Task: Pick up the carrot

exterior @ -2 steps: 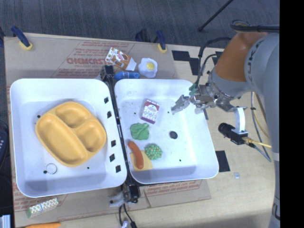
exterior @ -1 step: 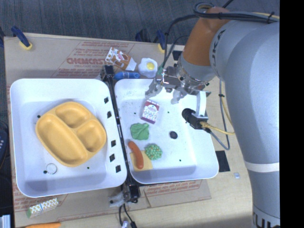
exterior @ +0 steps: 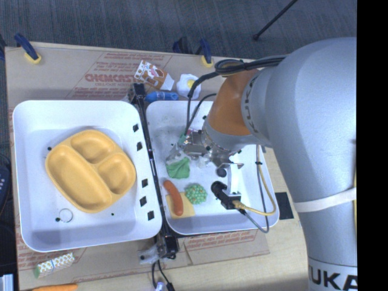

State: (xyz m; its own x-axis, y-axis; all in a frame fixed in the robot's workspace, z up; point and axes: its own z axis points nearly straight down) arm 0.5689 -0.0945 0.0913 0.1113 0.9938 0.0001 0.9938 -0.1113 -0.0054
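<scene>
Your tool (exterior: 182,152) sits low in the right bin (exterior: 159,119), just over the green leafy piece (exterior: 179,168); you cannot tell how wide it stands. The carrot (exterior: 174,196) lies below it, near the front wall, beside the bumpy green ball (exterior: 195,193).

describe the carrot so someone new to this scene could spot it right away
Look in the right-hand white bin, at its near-left corner beside the divider. The carrot is the slim orange stick lying on a yellow piece. Its neighbours, a leafy piece and a bumpy round one, are green.
</scene>
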